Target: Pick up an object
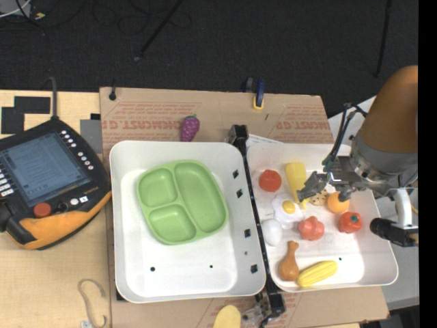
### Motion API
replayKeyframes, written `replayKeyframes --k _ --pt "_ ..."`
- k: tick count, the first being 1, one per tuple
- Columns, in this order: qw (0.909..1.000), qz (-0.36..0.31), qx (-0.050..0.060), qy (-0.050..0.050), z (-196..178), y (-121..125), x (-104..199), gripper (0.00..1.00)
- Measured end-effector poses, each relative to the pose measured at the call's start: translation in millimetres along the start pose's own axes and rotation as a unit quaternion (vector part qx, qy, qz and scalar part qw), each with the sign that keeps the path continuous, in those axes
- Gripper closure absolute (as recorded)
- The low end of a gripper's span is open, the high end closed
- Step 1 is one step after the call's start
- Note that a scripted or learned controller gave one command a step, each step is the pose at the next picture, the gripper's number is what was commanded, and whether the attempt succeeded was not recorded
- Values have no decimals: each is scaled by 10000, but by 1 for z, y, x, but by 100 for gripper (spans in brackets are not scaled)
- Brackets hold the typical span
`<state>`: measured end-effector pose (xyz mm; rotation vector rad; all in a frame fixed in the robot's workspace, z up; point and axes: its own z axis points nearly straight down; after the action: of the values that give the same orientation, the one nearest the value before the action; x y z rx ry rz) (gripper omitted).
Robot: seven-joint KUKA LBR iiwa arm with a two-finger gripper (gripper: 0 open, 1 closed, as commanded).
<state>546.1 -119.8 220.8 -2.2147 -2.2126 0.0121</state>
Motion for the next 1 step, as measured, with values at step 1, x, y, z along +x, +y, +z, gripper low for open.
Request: replayKeyframes --k 1 --pt "10000 -7 -59 -10 -6 2 0 0"
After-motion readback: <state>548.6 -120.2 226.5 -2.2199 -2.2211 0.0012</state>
